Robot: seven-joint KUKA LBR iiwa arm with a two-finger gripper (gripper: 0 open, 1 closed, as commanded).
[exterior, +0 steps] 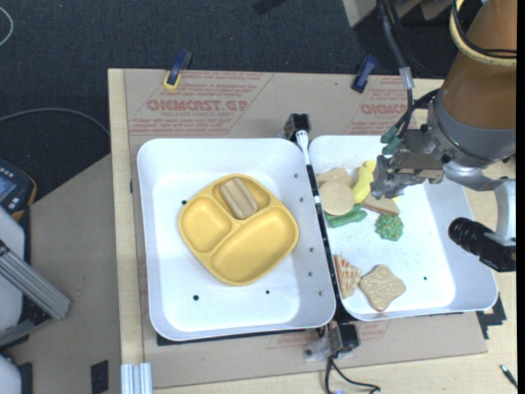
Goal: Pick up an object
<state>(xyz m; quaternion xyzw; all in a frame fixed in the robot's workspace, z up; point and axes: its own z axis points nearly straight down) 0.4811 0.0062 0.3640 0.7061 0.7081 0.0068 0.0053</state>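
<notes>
Your tool [385, 185] hangs low over the right bin [459, 302], just above a cluster of toy food, probably to grab the yellow banana [362, 182]; I cannot tell its grip state.

We see a robot lab: a board [246, 97] clamped [175, 71] to a bench, white bins [156, 220] of toy food, cables [49, 117].
</notes>
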